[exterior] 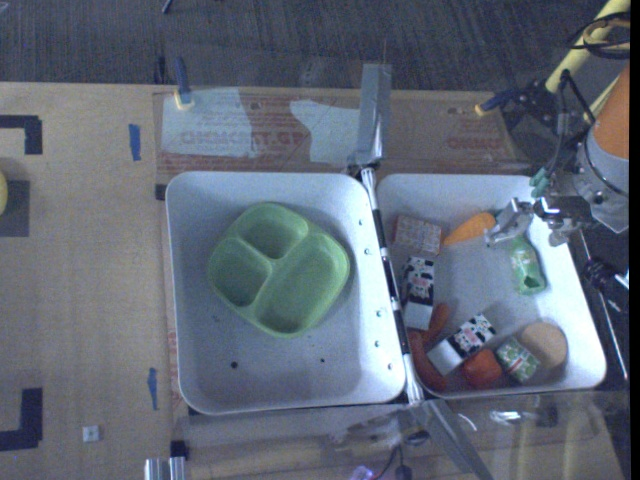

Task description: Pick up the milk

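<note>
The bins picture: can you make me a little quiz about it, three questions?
1. True or false: the green plate lies in the left bin.
2. Which bin holds the cow-spotted milk carton: A left, B right?
3. Fill in: the gripper hovers near the ____ carrot.

Key: 1 true. 2 B, the right bin. 3 orange.
</note>
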`<move>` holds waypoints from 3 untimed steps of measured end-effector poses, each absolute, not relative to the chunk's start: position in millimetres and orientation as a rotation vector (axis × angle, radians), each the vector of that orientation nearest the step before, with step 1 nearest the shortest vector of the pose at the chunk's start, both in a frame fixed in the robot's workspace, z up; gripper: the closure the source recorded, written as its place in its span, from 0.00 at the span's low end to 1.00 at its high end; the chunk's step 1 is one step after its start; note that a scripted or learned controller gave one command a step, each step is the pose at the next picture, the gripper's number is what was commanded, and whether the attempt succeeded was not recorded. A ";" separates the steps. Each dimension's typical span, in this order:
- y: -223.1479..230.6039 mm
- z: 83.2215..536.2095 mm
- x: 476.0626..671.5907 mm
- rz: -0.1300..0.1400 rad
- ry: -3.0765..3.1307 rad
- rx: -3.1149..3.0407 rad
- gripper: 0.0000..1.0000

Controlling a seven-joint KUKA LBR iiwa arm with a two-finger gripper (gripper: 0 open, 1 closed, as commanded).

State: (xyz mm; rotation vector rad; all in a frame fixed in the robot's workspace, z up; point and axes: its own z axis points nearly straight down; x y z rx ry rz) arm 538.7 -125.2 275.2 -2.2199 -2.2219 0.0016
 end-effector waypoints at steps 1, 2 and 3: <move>-87.4 321.4 529.7 -0.001 -2.304 -2.137 0.00; -91.0 209.8 505.7 0.000 -2.623 -1.727 0.00; -120.2 151.6 479.3 0.001 -2.646 -1.689 0.00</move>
